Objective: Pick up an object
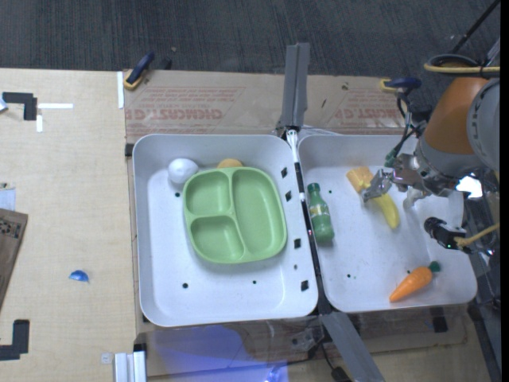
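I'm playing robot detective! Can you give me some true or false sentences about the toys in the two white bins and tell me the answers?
1. The green tray lies in the left bin. True.
2. The carrot is in the left bin. False: it lies in the right bin, near the front corner.
3. The green bottle lies in the right bin, close to the wall between the bins. True.
4. The green tray is full of toys. False: its three compartments have nothing in them.
5. The gripper hangs over the right bin, by the banana. True.
6. The white ball sits on the carrot. False: it lies in the left bin, beside the tray's back corner.
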`<state>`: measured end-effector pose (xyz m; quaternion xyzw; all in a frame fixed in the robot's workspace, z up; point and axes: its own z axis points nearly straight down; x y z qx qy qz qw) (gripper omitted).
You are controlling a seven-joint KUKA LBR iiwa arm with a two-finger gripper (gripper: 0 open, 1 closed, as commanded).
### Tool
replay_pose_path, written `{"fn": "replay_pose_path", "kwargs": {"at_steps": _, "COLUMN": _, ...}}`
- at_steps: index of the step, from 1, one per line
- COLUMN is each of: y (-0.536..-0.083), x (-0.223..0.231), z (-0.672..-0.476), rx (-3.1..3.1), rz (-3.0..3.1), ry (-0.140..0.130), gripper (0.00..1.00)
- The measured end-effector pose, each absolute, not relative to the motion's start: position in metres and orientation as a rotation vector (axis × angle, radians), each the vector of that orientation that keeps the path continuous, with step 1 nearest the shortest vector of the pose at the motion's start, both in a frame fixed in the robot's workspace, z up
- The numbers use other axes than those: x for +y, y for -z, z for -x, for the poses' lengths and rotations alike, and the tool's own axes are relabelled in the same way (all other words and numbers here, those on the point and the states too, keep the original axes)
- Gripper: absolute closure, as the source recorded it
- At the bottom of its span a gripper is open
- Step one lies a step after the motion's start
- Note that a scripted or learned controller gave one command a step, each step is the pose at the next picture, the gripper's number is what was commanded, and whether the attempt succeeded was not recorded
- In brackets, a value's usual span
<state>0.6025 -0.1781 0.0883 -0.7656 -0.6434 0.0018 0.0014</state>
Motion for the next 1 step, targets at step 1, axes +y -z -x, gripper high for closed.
{"fn": "replay_pose_path", "kwargs": {"at_steps": 1, "y": -0.094, "x": -0.1806, "z": -0.6018, "rx": -2.015, "rz": 2.404, "ry": -0.013, "gripper": 1.0}}
